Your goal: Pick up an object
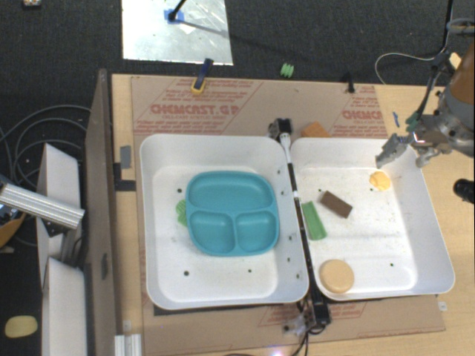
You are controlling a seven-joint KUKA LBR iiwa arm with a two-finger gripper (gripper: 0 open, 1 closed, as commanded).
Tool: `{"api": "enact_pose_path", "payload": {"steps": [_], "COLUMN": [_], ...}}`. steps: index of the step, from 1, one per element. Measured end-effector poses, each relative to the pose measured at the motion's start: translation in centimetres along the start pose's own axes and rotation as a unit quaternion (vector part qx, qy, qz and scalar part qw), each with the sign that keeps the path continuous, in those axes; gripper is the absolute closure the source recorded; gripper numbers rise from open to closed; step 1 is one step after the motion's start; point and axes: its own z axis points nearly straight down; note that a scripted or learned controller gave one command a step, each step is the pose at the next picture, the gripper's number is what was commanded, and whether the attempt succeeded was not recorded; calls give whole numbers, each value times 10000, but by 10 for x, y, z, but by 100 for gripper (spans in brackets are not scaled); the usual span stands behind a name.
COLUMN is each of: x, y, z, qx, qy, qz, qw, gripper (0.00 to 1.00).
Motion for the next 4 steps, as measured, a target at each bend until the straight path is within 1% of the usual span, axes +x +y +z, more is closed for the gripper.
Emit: {"api": "enact_pose_path", "payload": {"steps": [1,2,3,4], "x": [41,43,17,-39], "y": [11,14,5,65], "z": [147,177,179,137], "qx": [64,-24,8,-52], "qy": [27,16,2,-24], "qz": [-21,9,18,5], "qw": [10000,10000,10000,10000], "gripper": [0,0,0,0]}}
